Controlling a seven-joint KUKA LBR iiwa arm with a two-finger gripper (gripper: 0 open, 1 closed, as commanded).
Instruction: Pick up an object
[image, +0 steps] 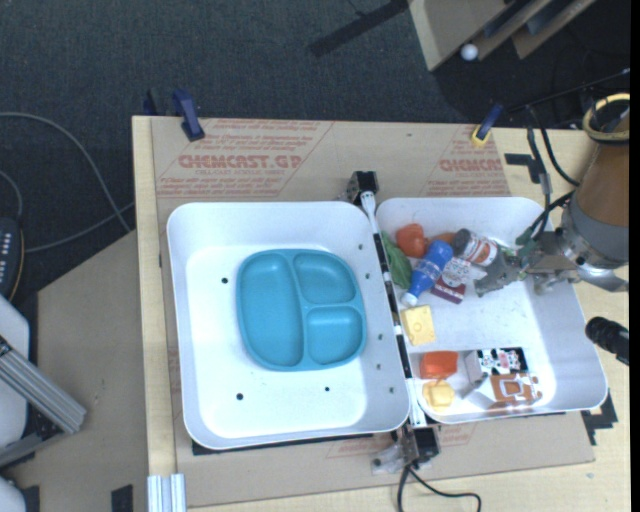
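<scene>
White right bin (560, 330) | tool (497, 275) above clutter, state unclear | centre bare

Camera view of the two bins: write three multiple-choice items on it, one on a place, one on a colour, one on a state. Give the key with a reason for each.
1. Where does the divided tray lie?
A. In the left bin
B. In the right bin
C. On the cardboard outside both bins

2. What colour is the divided tray?
A. Red
B. Turquoise blue
C. Yellow

3. How does the small bottle with the blue cap lie?
A. Standing upright
B. On its side among the other items
C. Hanging from the gripper

Key: 1 A, the tray sits in the middle of the left bin. 2 B, its whole surface is turquoise. 3 B, it lies lengthwise on the right bin's floor.
</scene>
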